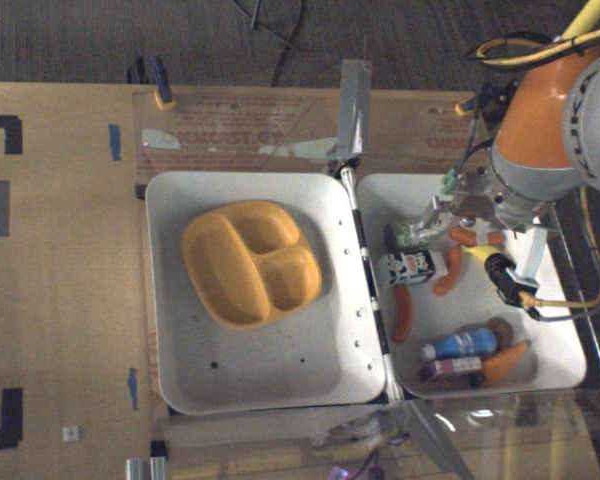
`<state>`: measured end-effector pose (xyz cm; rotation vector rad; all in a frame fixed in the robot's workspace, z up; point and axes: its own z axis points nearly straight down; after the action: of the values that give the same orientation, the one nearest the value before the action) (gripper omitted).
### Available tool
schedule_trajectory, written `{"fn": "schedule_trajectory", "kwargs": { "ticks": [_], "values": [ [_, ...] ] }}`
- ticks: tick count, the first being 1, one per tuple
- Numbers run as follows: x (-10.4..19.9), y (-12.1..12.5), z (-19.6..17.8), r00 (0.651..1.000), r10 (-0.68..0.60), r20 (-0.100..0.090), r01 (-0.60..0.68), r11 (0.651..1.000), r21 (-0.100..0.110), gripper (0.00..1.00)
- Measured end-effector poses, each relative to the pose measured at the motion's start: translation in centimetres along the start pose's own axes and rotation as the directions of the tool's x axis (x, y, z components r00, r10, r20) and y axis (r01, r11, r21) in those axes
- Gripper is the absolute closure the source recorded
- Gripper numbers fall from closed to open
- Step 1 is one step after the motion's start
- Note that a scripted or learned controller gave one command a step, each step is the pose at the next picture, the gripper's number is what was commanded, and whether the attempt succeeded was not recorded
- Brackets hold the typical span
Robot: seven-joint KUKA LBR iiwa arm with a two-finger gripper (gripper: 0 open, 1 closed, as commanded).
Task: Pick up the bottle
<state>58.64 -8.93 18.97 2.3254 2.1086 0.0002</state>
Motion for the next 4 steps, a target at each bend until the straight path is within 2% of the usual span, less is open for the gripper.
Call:
{"fn": "schedule_trajectory", "kwargs": {
  "ticks": [1,2,3,4],
  "values": [
    [-2.1,-5.4,8.4,0.998,-0.059,-0.002,0.059,0.998,0.003,0.0],
    [-4.9,-10.3,1.5,0.998,-0.068,-0.002,0.068,0.998,0.002,0.0],
    [-8.6,-9.8,10.3,0.899,-0.439,0.0,0.439,0.899,-0.003,0.0],
    [-8.6,-9.7,9.3,0.9,-0.437,0.0,0.437,0.9,-0.006,1.0]
  ]
}}
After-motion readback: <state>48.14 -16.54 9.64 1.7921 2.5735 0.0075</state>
